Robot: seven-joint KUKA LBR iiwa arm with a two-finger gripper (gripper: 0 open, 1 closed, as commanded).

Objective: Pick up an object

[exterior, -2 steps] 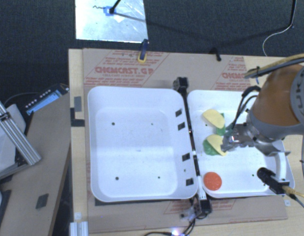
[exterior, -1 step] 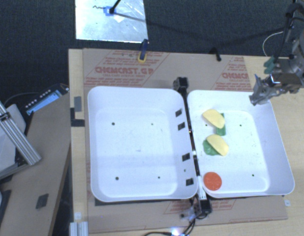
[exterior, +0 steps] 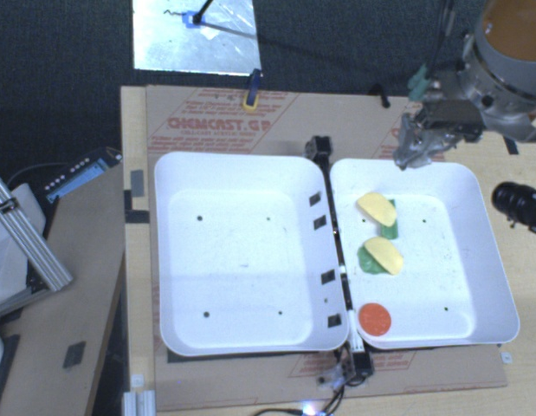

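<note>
Nearest the camera, and farthest from the gripper [exterior: 413, 150], an orange-red round piece [exterior: 375, 319] lies in the right bin [exterior: 488, 258], close to that bin's near rim and just beside the hinge strip [exterior: 337, 258] that joins it to the left bin [exterior: 177, 258]; tucked against that corner, it looks like the awkward choice, since a finger would have little room on the rim side. Closer to the gripper, a yellow piece [exterior: 384, 254] rests partly over a green piece [exterior: 368, 261], the two touching, so a grasp there risks dragging both. Closer again, almost below and a little toward the camera from the gripper, a second yellow piece [exterior: 375, 207] lies over a green strip [exterior: 389, 228], also touching. The gripper itself hangs above the far rim of the right bin, off the objects and carrying nothing visible between its fingers; whether those fingers stand apart or together I cannot tell from this slant. That posture reads as an approach, with the pick not yet made; the second yellow piece is probably the most reachable target, needing a short move toward the camera and a descent.
</note>
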